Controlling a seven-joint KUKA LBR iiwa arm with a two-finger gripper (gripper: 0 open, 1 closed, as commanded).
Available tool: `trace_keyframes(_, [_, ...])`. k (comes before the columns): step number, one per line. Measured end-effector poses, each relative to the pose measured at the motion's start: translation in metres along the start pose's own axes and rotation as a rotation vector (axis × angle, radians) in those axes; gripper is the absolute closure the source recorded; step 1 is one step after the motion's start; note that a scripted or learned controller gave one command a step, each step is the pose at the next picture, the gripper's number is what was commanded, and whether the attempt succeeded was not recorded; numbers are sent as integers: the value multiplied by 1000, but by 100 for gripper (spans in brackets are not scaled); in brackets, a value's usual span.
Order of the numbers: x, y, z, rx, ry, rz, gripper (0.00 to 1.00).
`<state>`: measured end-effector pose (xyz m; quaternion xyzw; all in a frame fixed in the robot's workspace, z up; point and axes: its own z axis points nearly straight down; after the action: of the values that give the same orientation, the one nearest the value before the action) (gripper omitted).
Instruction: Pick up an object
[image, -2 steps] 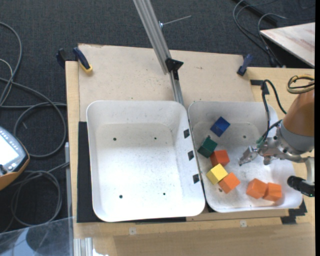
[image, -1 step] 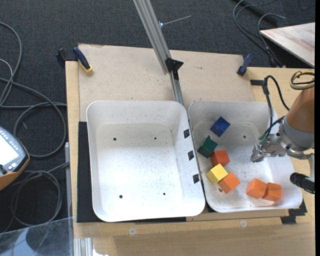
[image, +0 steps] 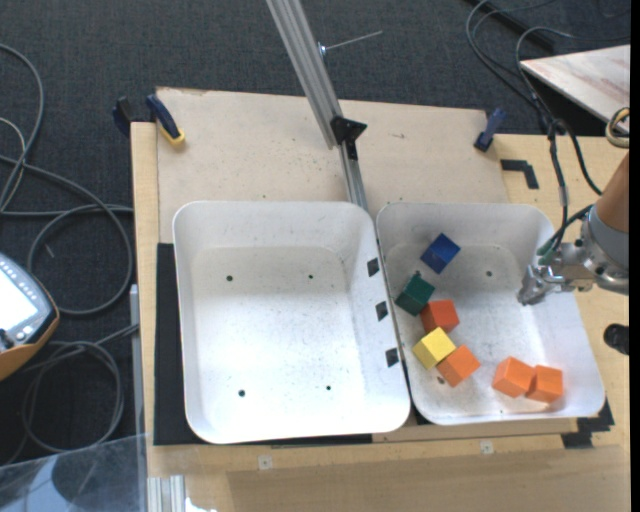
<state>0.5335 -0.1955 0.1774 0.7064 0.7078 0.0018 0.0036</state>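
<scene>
Over the right bin (image: 590, 340), near its right wall, the gripper (image: 532, 290) hangs above bare floor; whether its fingers are parted or closed I cannot tell. Nothing is visibly held. Candidates lie well apart from it: a blue cube (image: 440, 252), green cube (image: 415, 295), yellow cube (image: 435, 347) and orange cubes (image: 528, 380). This looks like the approach step; next comes lining up above one block and descending.

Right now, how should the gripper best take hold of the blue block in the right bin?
Probably from straight above, closing on two opposite flat sides. The blue block sits apart from the green block and the other blocks, with bare bin floor around it, so the fingers should have room. It is turned at a slant, so rotate the gripper to match.
</scene>
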Motion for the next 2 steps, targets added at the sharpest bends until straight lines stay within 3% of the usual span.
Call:
trace_keyframes(1, [0, -2, -64, -1, -1, 0, 100])
trace_keyframes(2, [0, 0, -106, 1, 0, 0, 100])
